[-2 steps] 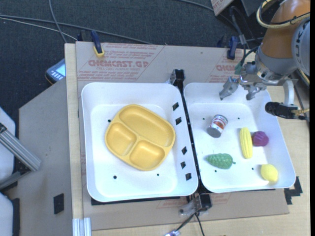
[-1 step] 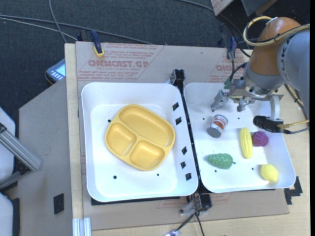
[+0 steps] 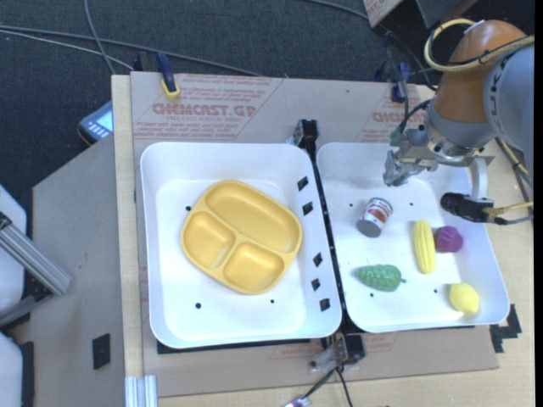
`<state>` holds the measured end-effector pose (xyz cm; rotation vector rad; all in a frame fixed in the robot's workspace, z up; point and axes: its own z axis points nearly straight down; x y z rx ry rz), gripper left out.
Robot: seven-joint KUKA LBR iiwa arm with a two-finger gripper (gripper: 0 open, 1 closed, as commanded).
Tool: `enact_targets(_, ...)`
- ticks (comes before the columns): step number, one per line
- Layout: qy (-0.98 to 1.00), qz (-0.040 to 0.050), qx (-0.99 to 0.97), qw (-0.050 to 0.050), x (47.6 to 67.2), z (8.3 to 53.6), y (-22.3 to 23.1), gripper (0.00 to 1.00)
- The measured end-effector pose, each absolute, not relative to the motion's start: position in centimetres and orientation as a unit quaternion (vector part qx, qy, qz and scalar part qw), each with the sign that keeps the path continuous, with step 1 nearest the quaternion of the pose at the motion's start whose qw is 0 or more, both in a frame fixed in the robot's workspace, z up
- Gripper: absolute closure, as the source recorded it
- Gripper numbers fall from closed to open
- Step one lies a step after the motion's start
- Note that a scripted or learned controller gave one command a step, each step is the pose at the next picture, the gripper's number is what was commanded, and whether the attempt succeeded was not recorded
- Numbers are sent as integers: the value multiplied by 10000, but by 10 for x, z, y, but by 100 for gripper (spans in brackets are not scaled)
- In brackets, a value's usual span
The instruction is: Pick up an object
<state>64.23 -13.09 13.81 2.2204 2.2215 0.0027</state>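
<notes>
You have two white bins on the bench. The left bin point(image 3: 161, 253) carries one large item, a yellow divided plate point(image 3: 241, 236), lying flat near its centre. It is broad, rigid and smooth-looking; I judge it a poor candidate, since only its thin rim offers a hold.

The right bin point(image 3: 339, 176) holds the smaller goods. Taken by size: a yellow corn cob point(image 3: 423, 246) lies lengthwise right of centre, touching a purple piece point(image 3: 449, 240) on its right side. A green bumpy piece point(image 3: 379, 277) sits in front, apart from the rest. A small can point(image 3: 374, 217) lies tilted near the bin's middle, clear on all sides. A yellow lemon-like piece point(image 3: 463, 298) rests near the front right corner.

The gripper point(image 3: 397, 173) hangs over the rear of the right bin, just behind the can. You cannot tell from this view whether it is released or clenched; nothing is seen in it.

My judgement: the can is the nearest target. Expect it light and stiff, with a slick round wall that may roll. Take it across its body, mid-length. The corn is also likely light and rigid, but its neighbour crowds one side.
</notes>
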Motion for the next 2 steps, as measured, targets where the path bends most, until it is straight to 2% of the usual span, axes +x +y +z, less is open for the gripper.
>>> enact_targets(2,7076,27,7066,39,644,261,-135,100)
